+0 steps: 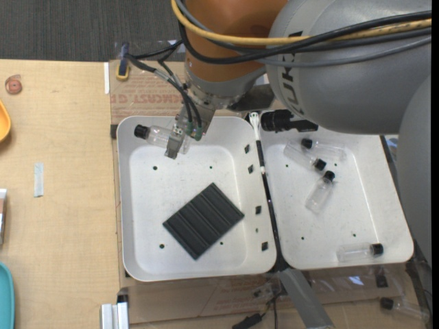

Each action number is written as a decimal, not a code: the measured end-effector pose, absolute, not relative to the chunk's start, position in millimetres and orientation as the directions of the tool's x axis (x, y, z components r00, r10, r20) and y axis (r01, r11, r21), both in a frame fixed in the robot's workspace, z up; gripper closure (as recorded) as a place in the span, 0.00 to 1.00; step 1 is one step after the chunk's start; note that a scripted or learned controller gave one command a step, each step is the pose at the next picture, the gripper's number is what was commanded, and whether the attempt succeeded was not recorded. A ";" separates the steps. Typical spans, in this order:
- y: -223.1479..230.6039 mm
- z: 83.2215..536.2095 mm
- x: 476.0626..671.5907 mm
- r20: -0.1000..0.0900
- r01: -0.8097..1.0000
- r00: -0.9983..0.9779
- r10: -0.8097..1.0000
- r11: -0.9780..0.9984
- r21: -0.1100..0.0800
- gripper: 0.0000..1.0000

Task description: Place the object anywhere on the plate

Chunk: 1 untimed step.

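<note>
While the arm is reaching in over the back of the left bin [130, 204], the gripper [175, 144] is hanging at that bin's far-left corner, directly over a clear vial with a black cap [149, 134].

Item, gripper: fingers pointing down and left, tips overlapping the vial's clear body. How wide they are standing, and whether the vial is lying between them or merely under them, I cannot tell.

Item, the object: the clear capped vial, lying on its side near the corner wall, cap toward the left. Judged to be the thing being picked, since the gripper is sitting on it.

Item, the plate: a dark ribbed rectangular plate [204, 220], lying flat and turned diagonally in the middle of the same bin, apart from the vial and nearer the front. The goal is judged not yet met, as nothing is resting on it.

Item, right bin [398, 225]: holding several more clear vials with black caps, two near the back [317, 157], one near the front rim [360, 251]. Probably spare stock.

Item, surroundings: a wooden bench [62, 197] to the left, cardboard behind the bins.

Risk, judged: the corner wall is crowding the fingers, and a round vial is apt to roll.
</note>
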<state>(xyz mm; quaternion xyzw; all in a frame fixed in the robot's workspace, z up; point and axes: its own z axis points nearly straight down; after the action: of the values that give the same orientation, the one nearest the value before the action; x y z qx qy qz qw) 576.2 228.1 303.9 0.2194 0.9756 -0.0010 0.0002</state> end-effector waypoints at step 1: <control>228.0 260.7 560.8 0.001 0.100 -0.995 0.100 0.995 -0.001 1.00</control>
<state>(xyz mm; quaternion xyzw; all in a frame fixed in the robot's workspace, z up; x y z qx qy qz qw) 560.8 228.0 260.7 0.0502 0.9987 -0.0004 -0.0003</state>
